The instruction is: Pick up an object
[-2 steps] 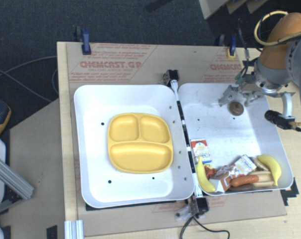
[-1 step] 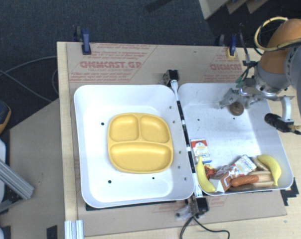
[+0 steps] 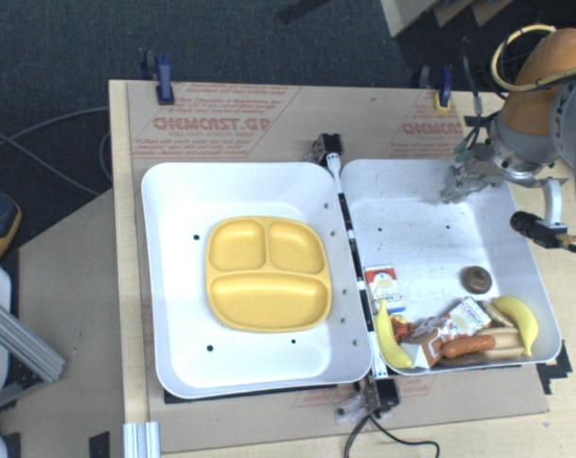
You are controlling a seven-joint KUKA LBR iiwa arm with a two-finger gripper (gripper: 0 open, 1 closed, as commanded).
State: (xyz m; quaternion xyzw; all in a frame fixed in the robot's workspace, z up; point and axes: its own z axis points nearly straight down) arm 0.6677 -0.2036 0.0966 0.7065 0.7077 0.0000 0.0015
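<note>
Bananas [image 3: 393, 343] at lower right look soft and curved, so grab mid-body; gripper [image 3: 457, 187] sits upper right, probably empty, can't tell how open.

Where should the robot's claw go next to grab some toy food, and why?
Probably toward the near end of the right white bin: the gripper hangs over its bare far end, while the yellow bananas and red-brown hot dog lie piled in its near corner.
</note>
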